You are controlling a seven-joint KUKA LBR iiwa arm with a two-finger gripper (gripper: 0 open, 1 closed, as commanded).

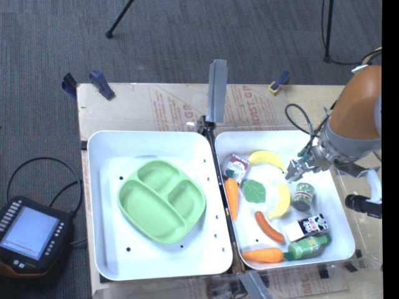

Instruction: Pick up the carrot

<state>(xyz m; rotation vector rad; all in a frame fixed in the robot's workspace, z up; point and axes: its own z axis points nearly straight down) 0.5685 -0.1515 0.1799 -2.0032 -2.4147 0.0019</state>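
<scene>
Jaws (298,169) hovering over the right bin (346,229), near its 2 o'clock corner, just above the banana (278,192); clenched or released, impossible telling, nothing seen between them. Lying at the bin's 9 o'clock wall, one carrot (232,196), lengthwise beside a green leaf (254,190). Resting along the 6 o'clock edge, a second carrot (263,255), touching a green bottle (307,248). Sitting in the left bin (100,167), a green divided plate (161,199).
</scene>
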